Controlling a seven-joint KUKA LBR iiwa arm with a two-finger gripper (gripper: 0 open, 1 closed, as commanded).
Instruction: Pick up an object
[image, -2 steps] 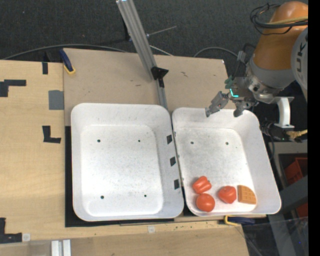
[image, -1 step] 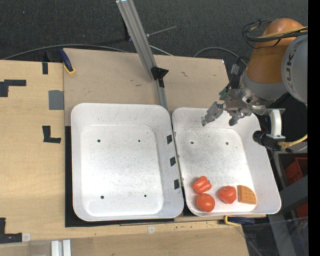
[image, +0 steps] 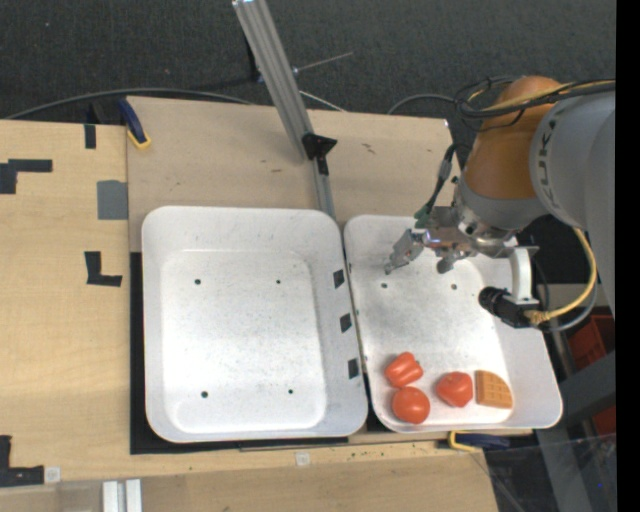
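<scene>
Meanwhile, the two-finger gripper (image: 424, 256) hangs over the right white plastic bin (image: 440, 310), fingers spread apart and holding nothing. Near that bin's front edge lie three red rounded objects (image: 404, 369) (image: 410, 404) (image: 454, 388) and one tan ridged block (image: 492, 389). No writing is legible.

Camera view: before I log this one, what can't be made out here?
- Gripper: the slanted overhead view does not show its height above the right bin.
- Arm: cut off by the right edge.
- Red objects and tan block: too small to identify.
</scene>
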